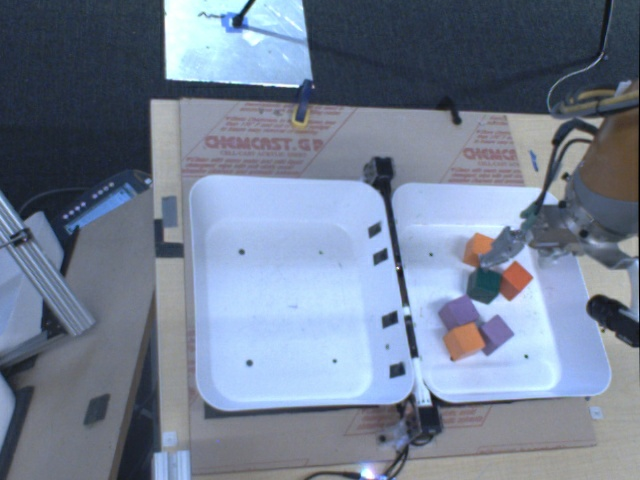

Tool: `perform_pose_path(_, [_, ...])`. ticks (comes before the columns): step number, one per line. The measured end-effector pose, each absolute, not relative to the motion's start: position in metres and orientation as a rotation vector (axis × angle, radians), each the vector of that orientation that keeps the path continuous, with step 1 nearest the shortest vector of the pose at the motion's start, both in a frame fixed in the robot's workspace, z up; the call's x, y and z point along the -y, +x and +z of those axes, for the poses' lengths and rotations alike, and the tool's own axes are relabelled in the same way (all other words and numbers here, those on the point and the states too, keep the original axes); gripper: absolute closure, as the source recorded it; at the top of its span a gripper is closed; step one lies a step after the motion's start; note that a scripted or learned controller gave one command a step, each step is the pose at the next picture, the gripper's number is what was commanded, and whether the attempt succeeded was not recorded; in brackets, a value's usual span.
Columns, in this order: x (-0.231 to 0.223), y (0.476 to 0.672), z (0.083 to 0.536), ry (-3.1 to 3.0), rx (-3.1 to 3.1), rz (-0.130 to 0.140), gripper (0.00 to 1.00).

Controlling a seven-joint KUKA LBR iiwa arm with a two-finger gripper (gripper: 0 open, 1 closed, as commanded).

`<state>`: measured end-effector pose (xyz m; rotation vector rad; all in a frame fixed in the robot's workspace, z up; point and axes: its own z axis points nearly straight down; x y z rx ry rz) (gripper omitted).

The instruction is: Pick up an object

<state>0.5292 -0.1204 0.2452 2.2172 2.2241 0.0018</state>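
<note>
Camera view: jaws [497,255] beside green cube [484,286]

Bore on desk [166,268] a printed board [330,133], two white bins [290,298] [570,368] side by side, touching, atop it.

Yellow clip [300,118] on the board's far edge, shiny metal sheet [237,26] beyond it
</note>
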Motion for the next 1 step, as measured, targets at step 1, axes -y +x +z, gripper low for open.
perform_pose_path(1, [0.1936, 0.5727, 0.1344, 2.22, -2.217, -0.001, 0.0])
